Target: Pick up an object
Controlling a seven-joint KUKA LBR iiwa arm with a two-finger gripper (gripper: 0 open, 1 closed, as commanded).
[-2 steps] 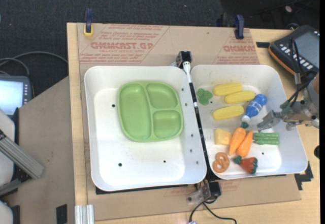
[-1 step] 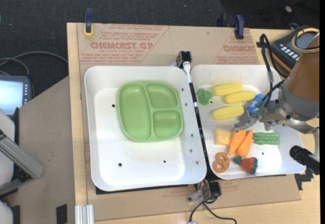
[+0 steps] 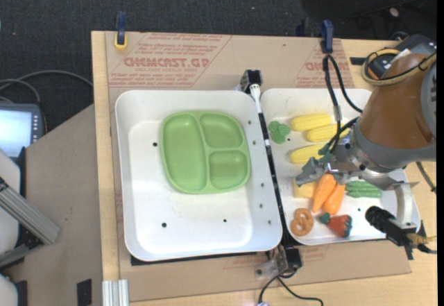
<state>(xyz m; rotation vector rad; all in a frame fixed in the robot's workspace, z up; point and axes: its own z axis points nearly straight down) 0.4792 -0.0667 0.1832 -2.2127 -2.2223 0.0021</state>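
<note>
Over the right bin [image 3: 409, 211], reaching in from the right: grey arm [image 3: 395, 124] with orange band, tool [image 3: 309, 174] low above the toy food near the bin's middle. Whether wide or narrow, cannot tell; nothing seen clamped in it. Just under and beside the tool, two orange carrots [image 3: 327, 193] lying side by side, tilted, tips toward the near rim, apparently touching each other. Left of them, a small yellow piece [image 3: 304, 189], partly hidden. Toward the far side of the same bin, three yellow corn cobs [image 3: 311, 121], two close together near the far wall and the third nearer the tool. Beside the cobs, against the left wall, a green leafy piece [image 3: 279, 132]. Near the front rim, a brown pretzel [image 3: 302, 221] and, just right of it, a red piece with a green top [image 3: 340, 226]. Right of the carrots, a green pod-like piece [image 3: 363, 190], half under the arm. In the left bin [image 3: 139, 187], a light green divided plate [image 3: 206, 152], three compartments, lying flat near the middle. Both bins side by side on the brown tabletop [image 3: 166, 62], red print across its far part and a blue clamp [image 3: 121, 28] on the far edge.
</note>
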